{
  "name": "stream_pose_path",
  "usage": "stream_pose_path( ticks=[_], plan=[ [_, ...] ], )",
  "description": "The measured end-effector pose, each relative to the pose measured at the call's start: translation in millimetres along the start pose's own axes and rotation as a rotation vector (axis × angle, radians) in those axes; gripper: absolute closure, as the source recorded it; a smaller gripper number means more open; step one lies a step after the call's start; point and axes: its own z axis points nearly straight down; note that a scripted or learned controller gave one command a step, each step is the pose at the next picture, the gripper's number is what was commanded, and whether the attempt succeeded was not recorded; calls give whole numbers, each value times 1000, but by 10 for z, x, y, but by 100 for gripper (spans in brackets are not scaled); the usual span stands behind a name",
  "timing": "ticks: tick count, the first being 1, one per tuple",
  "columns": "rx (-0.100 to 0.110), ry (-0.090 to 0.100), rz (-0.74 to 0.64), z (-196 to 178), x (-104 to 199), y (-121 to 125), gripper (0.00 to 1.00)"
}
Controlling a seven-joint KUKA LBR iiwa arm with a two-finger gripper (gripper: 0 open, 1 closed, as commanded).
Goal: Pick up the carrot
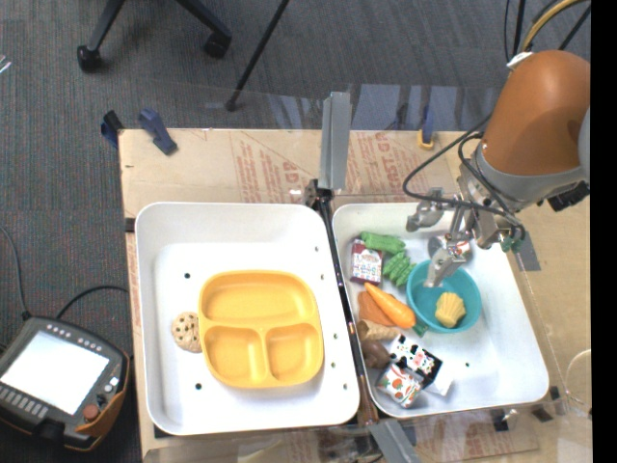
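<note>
Closest to the lens, at the lower left, a handheld control pendant with a pale screen and orange trim lies on the dark carpet beside the table, whose top is brown board printed with red lettering. Two blue clamps sit at the table's far left corner.

To the right of the pendant, the left bin, smooth white plastic with rounded corners, holds a round chocolate-chip cookie just beside a glossy yellow divided tray with three compartments.

Past the dark divider between the bins, the right bin is crowded. A small printed carton lies near its left wall, with green pea pods next to it. The carrot, orange and tapered, lies on a slant just below them, its right side touching a teal bowl and a brownish item pressed along its left. Below it are a dark brown lump and two small boxes, one cow-spotted, one with red fruit print. A ridged yellow piece sits inside the bowl.

Above the bowl's far rim hangs the gripper, metallic, beneath the arm's rounded orange band; whether its fingers are spread or closed cannot be told. Nothing is seen between them, and the carrot lies apart to its lower left.
</note>
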Motion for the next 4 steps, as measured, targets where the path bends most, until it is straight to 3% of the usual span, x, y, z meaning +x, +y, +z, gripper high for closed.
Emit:
stream_pose_path(
  ticks=[1,2,3,4],
  plan=[
    [-2,8,-124,1482,455,165,0],
    [9,-53,-319,1335,930,167,0],
    [2,-19,-232,1406,781,185,0],
    [1,-11,-237,1319,795,197,100]
  ],
)
